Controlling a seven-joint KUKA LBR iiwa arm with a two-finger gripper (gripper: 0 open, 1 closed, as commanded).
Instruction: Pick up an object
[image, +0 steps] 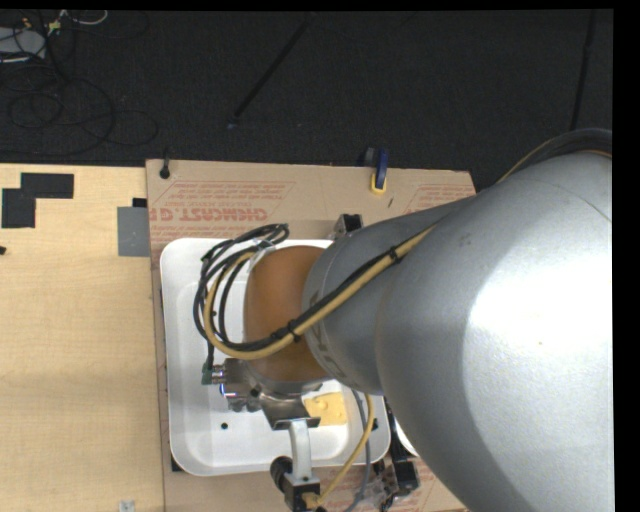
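My arm reaches in from the right and covers most of the white left bin (185, 400). The orange band above the wrist hangs over the bin's middle. Below it, my gripper (240, 392) sits low over the near part of the bin floor, largely hidden by the wrist. A pale yellow flat object (326, 408) lies on the bin floor just right of the gripper, partly under the arm. I see nothing held. A tiny dark speck (225, 427) marks the floor near the gripper.
The bins rest on a cardboard sheet (230, 205) with a blue clamp (379, 170) at its far edge. Bare wooden bench (70, 340) with dark tape patches (130, 230) lies to the left. Cables loop around the wrist (215, 290).
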